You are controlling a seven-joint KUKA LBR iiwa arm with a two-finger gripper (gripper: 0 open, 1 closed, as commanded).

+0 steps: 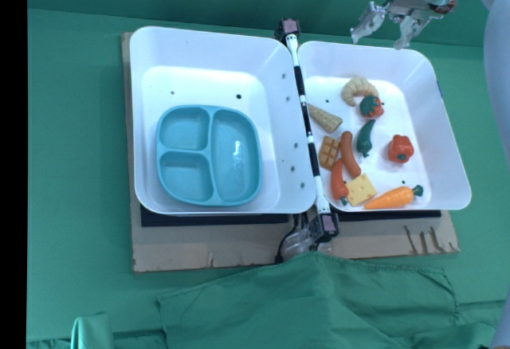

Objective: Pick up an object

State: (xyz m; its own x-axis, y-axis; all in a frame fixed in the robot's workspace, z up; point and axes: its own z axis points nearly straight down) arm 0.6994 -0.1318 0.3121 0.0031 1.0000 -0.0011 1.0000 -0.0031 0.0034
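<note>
On the left of the green table (pixel 72 140) sits the left bin (pixel 159 60), and in it lies a blue plate (pixel 209 154) with three compartments, flat on the bin floor toward the near side. A black-and-white bar (pixel 307 128) runs from far to near along the seam where the two bins meet. Both bins rest on a brown cardboard sheet (pixel 207 248), and a green cloth (pixel 319 303) is bunched up at the near edge of the table.

The right bin (pixel 450 172) holds the toy food I could pick from. Closest to the bar are a tan wedge (pixel 324 117), a waffle (pixel 330 152), and two sausages (pixel 348 154) lying one beyond the other, the nearer one touching a yellow cheese block (pixel 362 190). Toward the far side are a croissant (pixel 358 88) and, just beside it, a small red-and-green fruit (pixel 370 107). A dark green pepper (pixel 365 137) lies in the middle of the bin, a red pepper (pixel 401 149) to its right, and a carrot (pixel 393 197) at the near right.

My pincer (pixel 384 27) hangs in the air above the far rim of the right bin, its fingers (pixel 363 24) spread wide with nothing between them, well apart from every piece of food.
</note>
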